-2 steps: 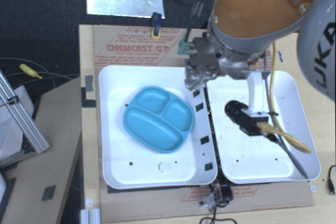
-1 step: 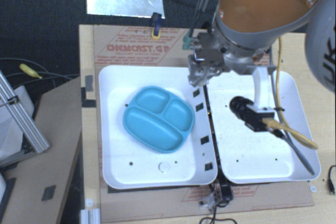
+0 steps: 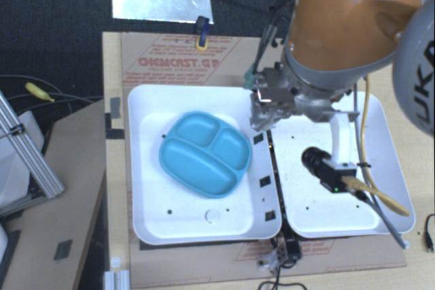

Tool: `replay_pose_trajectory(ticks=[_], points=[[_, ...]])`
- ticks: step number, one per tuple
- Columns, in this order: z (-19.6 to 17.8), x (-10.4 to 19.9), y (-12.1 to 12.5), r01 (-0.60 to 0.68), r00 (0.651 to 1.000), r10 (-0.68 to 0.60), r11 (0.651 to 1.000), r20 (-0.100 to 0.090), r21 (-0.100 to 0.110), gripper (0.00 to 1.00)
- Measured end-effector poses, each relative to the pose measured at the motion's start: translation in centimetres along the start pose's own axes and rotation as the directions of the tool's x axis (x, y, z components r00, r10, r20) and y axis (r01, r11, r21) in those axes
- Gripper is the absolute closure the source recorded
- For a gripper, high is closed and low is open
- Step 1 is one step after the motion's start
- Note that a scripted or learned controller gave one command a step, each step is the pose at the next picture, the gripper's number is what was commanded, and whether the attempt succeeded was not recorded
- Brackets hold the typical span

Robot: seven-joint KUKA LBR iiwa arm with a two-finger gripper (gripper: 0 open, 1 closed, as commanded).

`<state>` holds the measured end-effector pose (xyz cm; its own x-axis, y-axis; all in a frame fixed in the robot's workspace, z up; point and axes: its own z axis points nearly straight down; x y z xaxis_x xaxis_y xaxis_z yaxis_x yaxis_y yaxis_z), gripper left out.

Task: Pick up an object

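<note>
The hand hangs low over the seam between the two white bins, under the arm's big orange band; whether it is clenched or released I cannot tell, since the wrist hides it. To its left and a little nearer the camera, a blue divided plate lies flat in the left bin. The right bin sits on the hand's other side, on the surface.
</note>
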<state>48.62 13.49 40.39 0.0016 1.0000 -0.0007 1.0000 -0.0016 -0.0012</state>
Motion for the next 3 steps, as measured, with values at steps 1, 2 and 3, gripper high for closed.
replay_pose_trajectory(ticks=[1, 2, 3], points=[[-0.2, 0.1, 0.1, 0.004, 1.000, -0.004, 1.000, -0.001, -0.003, 0.00], [-1.3, 0.1, 0.1, 0.007, 1.000, -0.007, 1.000, -0.002, -0.007, 1.00], [-2.4, 0.1, 0.2, 0.011, 1.000, -0.011, 1.000, -0.003, -0.010, 1.00]])
